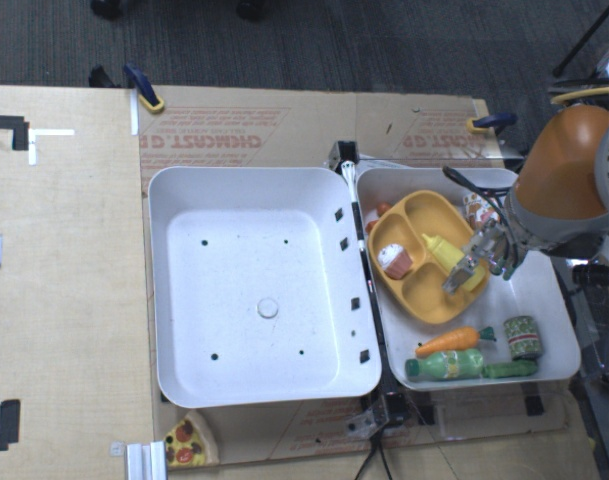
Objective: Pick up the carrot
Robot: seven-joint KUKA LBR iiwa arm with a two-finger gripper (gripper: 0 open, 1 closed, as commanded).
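Two white bins share your bench; the gripper (pixel 462 276), maybe shut or not, hovers over the yellow plastic tray (pixel 416 286), above the small orange carrot (pixel 449 341).

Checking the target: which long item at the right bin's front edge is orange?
The orange carrot with green top, lying just behind the longer green plastic bottle.

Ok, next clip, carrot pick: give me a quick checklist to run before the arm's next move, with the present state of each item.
1. Carrot in view in the right bin: ok.
2. Carrot top uncovered: ok.
3. Pincer above the carrot: not ok, it is over the yellow tray.
4. Pincer free of objects: cannot tell.
5. Room around the carrot: not ok, the green bottle lies right beside it.
6. Small can apart from the carrot: ok.
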